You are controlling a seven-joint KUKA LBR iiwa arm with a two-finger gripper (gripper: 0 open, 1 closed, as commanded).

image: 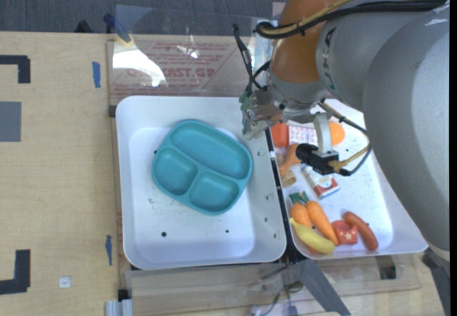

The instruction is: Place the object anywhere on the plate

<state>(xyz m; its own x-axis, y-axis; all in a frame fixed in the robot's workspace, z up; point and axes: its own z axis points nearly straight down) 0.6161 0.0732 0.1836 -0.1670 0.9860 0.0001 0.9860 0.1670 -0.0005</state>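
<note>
A teal plate (202, 165) with three compartments lies in the left white bin (143, 236), slightly left of its middle. My gripper (253, 123) hangs over the far right corner of that bin, just past the plate's upper right rim and next to the divider between the bins. No object shows on the plate. The arm's orange band and grey body cover the far part of the right bin (400, 236).
The right bin holds several toy foods: two carrots (315, 217), a yellow banana (314, 239), a red piece (347, 233), a sausage (365, 232), an orange fruit (335, 133) and a small red-and-white packet (321, 185). A clear plastic sheet (171, 65) lies behind the left bin.
</note>
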